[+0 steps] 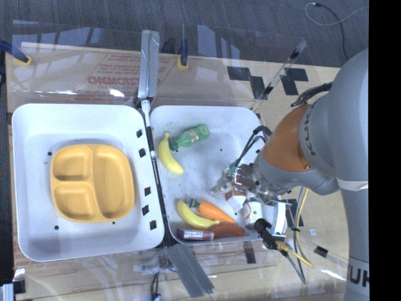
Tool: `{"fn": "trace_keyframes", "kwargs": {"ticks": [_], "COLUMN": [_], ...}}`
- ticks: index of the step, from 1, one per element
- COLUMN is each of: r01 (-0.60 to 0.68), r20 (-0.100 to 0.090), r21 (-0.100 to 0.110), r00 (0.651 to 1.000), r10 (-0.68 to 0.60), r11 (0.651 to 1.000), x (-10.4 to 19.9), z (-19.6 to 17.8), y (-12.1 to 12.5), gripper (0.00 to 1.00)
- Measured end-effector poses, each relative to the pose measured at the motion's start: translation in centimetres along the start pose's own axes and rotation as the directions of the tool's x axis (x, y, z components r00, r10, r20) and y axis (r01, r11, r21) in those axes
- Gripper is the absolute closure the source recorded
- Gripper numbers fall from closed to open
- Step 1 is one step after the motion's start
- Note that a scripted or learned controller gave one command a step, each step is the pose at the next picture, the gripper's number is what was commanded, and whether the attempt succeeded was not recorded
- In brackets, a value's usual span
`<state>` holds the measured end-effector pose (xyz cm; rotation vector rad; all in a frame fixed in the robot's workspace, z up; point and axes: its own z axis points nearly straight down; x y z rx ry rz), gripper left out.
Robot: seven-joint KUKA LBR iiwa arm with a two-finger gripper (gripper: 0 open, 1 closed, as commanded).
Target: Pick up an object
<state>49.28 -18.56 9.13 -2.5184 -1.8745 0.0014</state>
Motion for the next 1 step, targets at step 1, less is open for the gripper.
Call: {"fn": "trace_keyframes", "kwargs": {"ticks": [1], "r01": [0.005], "r20": [-0.001], "r21": [0.003], "r00": [1.0], "r10": [-0.005], "r11": [1.0], "x": [0.09], "z": [-0.87], "y": [0.01], "gripper": [1.0]}}
